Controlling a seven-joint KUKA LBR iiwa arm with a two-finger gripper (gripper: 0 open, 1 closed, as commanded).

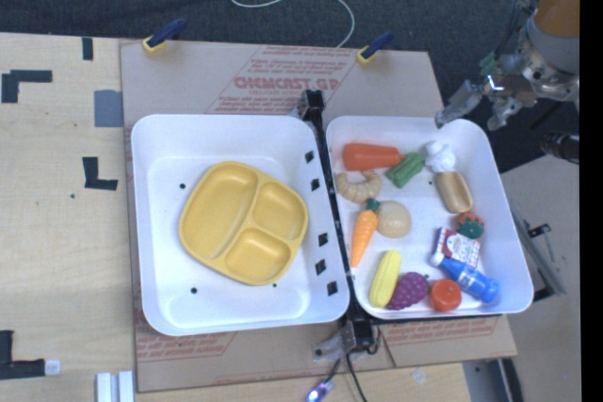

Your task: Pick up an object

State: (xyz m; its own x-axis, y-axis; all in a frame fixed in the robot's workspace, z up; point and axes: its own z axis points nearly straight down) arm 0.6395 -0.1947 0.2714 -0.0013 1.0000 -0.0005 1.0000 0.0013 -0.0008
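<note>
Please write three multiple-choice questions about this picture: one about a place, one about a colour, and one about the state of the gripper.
1. Where does the divided plate lie?
A. left bin
B. right bin
C. on the cardboard

2. What colour is the bottle near the right bin's lower corner?
A. green
B. blue
C. yellow

3. What is the gripper doing?
A. holding the carrot
B. pressing on the plate
C. open above the right bin's far corner, holding nothing

Answers: 1 A, the yellow plate sits in the left bin. 2 B, its body is blue. 3 C, the fingers are spread with nothing between them.

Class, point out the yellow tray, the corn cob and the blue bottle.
yellow tray (244, 222), camera view, centre divider.
corn cob (384, 278), camera view, middle of cob.
blue bottle (470, 281), camera view, its body.
</note>
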